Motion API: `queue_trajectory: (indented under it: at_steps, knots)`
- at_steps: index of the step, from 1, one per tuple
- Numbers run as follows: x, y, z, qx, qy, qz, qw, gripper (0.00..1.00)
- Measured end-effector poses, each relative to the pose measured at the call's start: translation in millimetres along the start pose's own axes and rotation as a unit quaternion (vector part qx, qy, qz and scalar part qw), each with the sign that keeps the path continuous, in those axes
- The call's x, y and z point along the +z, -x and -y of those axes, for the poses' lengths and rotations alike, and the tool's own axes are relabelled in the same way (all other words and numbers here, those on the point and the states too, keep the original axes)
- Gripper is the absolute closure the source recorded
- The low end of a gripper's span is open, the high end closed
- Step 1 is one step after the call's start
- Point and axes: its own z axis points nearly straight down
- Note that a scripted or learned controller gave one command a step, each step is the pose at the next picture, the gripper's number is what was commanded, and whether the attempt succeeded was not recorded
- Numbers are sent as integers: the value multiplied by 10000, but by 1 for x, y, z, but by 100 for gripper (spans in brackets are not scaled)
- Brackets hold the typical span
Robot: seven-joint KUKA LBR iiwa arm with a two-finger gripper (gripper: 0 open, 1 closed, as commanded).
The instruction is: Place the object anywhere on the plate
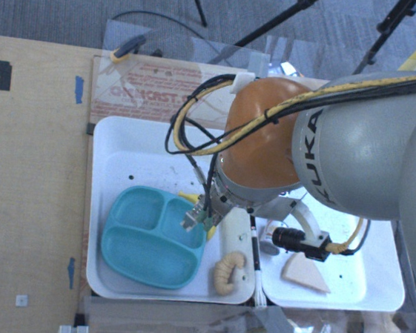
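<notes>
wooden bench [17, 200], two white bins [120, 152] side by side

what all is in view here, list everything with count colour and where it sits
divided plate: 1, turquoise, three compartments, left side of the left bin
croissant-shaped piece: 1, tan, left bin floor, just right of the plate, off it
yellow object: 1, small and partly hidden, at the plate's upper right rim under the arm; cannot tell what it is
wedge-shaped piece: 1, pale cream, right bin, near its front
bins: 2, white, shallow, side by side on the bench
bench: 1, light wood, with blue tape marks
arm: 1, grey with orange band, reaching in from the right
gripper: 1, metallic, over the plate's upper right compartment
</notes>
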Motion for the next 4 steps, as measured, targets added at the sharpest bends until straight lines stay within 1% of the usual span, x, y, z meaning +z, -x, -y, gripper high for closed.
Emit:
queue_trajectory:
  at_steps: [1,2,3,4]
  knots:
    - [-31,9,49,-923,-1,1,9957,100]
    - [-3,-7,-50,-1921,23,19,9814,100]
    - [-9,40,73,-2057,5,12,9786,100]
    - [-7,-18,6,-1909,18,17,9816,100]
